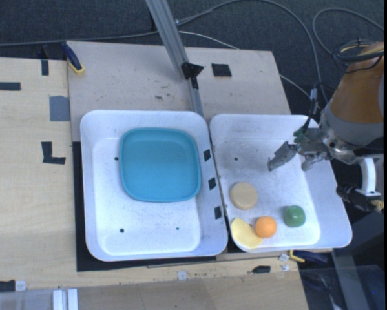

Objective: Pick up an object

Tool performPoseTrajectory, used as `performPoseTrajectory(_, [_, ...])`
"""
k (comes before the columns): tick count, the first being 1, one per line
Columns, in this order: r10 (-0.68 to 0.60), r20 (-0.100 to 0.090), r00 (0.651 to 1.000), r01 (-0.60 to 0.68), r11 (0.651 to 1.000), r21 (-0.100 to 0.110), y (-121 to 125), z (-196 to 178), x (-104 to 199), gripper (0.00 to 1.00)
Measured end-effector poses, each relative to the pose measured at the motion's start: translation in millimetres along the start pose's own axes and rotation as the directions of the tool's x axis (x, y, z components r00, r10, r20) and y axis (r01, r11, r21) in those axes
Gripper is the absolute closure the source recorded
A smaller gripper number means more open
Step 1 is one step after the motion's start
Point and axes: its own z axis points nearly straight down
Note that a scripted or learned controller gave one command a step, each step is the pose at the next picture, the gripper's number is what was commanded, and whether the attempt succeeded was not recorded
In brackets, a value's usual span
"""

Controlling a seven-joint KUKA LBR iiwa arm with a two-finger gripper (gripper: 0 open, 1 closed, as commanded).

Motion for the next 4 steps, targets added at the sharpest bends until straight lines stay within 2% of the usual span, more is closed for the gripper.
performPoseTrajectory(1, [0.000, 0.000, 1.000, 0.000, 1.000, 0.005, 9, 56, 0, 0.00])
performPoseTrajectory(2, [0.000, -0.001, 1.000, 0.000, 1.000, 0.005, 4, 105, 9, 0.00])
performPoseTrajectory(3, [0.000, 0.001, 1.000, 0.000, 1.000, -0.006, 6, 129, 9, 0.00])
performPoseTrajectory(4, [-0.002, 0.001, 1.000, 0.002, 1.000, -0.009, 7, 118, 10, 1.00])
